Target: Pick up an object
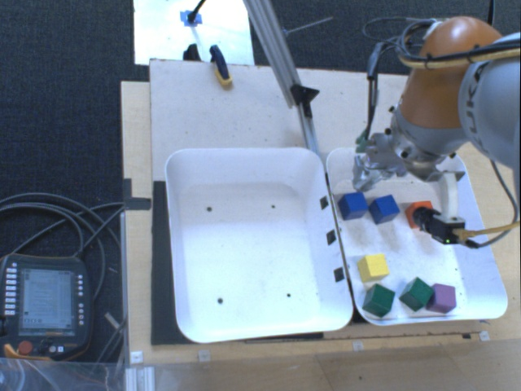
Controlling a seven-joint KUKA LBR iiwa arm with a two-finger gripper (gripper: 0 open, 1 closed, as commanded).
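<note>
Open gap between blue cubes (368, 207) and yellow cube (374, 266)

Seven blocks (374, 266), two bins (187, 177)

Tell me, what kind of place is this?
Probably a robotics lab or test bench: a robot arm reaches over two white bins, small coloured blocks lie in one, and a handheld control screen sits nearby.

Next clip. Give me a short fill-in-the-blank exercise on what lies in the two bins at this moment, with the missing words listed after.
1. All the blocks lie in the ___ bin of the camera view.
2. The two blue blocks lie side by side, and the hand is just above them in the view, on the ___ one's side.
3. The yellow block lies above a ___ block in the view.
4. The purple block sits beside a ___ block.

Missing words: right; left; green; green
</note>
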